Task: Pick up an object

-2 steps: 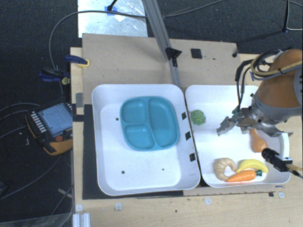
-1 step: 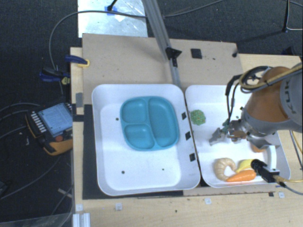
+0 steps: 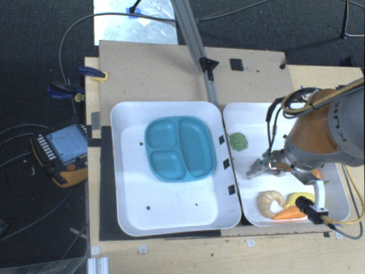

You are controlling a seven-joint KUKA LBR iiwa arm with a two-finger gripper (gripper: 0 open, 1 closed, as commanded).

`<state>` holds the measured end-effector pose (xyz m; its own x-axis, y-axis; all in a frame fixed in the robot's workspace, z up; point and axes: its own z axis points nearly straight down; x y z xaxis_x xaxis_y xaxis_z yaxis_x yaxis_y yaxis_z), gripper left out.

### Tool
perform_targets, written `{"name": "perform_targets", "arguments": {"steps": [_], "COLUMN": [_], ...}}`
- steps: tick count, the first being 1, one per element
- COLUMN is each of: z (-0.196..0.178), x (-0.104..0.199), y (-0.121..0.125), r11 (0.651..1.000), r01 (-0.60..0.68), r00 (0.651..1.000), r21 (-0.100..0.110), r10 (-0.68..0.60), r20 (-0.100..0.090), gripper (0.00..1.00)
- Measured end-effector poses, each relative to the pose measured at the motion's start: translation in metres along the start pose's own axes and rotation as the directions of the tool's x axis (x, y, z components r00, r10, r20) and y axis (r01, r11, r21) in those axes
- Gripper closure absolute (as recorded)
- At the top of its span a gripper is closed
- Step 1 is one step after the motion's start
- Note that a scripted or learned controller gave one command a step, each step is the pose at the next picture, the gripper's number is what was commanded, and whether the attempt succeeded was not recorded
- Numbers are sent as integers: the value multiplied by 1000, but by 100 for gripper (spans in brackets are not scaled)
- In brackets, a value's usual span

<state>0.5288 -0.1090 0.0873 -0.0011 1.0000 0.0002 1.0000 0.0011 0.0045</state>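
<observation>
Blue 3-compartment plate (image 3: 180, 148) in left bin (image 3: 171, 210), handset (image 3: 64, 147) on carpet (image 3: 34, 39)

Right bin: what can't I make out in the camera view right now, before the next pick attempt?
In the camera view:
- right bin, right side: covered by the arm.
- yellow item: partly hidden by the orange item in front of it; shape unclear.
- green item: small and blurred; can't identify it.
- tool: blurred; can't tell whether it touches the bin floor.

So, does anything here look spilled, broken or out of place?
Nothing stands out. The blue tray lies flat in the left bin; the green piece, beige piece and orange piece lie inside the right bin.
</observation>
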Motion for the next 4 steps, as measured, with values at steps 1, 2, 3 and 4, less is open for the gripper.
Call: {"name": "perform_targets", "arguments": {"steps": [1,2,3,4], "z": [-12,-58,-108,-153], "x": [0,2,-7,-7], "y": [2,10,15,17], "r11": [1000,1000,1000,1000], "r01": [1,4,3,4], "r00": [1000,1000,1000,1000], "r21": [-8,-1,-3,-2], "r10": [-1,-4,-3,-4], "r20": [2,1,2,1], "gripper": [100,100,100,100]}}
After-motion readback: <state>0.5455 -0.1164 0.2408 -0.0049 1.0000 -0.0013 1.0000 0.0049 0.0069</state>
